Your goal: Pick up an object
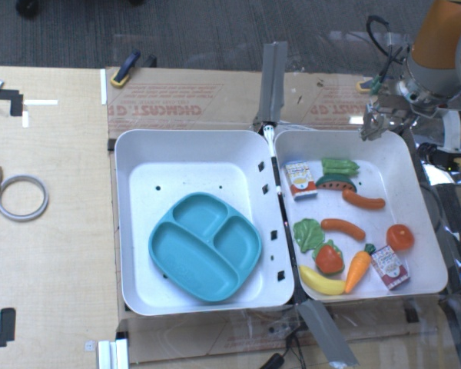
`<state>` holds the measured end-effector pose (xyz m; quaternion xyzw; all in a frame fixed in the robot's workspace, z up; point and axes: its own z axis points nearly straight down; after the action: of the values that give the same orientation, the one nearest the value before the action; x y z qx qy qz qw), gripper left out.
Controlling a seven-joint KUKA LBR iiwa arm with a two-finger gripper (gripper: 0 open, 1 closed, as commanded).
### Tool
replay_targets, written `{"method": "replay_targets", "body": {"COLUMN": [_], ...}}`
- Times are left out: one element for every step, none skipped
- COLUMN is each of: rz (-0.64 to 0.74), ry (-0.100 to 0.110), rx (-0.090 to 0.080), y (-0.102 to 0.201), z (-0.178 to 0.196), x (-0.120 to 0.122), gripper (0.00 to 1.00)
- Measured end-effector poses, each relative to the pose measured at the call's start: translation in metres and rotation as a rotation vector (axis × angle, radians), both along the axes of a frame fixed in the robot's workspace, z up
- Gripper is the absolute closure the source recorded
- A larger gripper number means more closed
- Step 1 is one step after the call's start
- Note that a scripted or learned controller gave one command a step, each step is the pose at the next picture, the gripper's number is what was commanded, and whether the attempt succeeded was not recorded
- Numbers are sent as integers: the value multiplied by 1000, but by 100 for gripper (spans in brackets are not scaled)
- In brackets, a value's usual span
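Note:
The right bin [415, 167] holds several toy foods: a small white carton [300, 179], a green pepper [339, 166], a watermelon slice [336, 182], two sausages [363, 200] [343, 227], a lettuce leaf [308, 234], a strawberry [329, 258], a banana [320, 281], a carrot [357, 270], a tomato [399, 237] and a red-and-white carton [389, 267]. My gripper [377, 123] hangs over the bin's back right corner, above and apart from the food. Nothing shows between its fingers.
The left bin [138, 167] holds a teal divided plate [205, 245]. A grey divider post [273, 83] rises between the bins at the back. A tape roll [20, 197] lies on the wooden bench at the left. Cables hang beside the arm [438, 44].

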<state>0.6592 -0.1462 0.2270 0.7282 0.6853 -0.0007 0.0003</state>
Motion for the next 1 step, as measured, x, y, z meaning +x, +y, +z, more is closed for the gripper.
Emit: {"method": "replay_targets", "body": {"rz": [-214], "ry": [-2], "rx": [-2], "y": [-68], "z": [47], "x": [0], "gripper": [100]}}
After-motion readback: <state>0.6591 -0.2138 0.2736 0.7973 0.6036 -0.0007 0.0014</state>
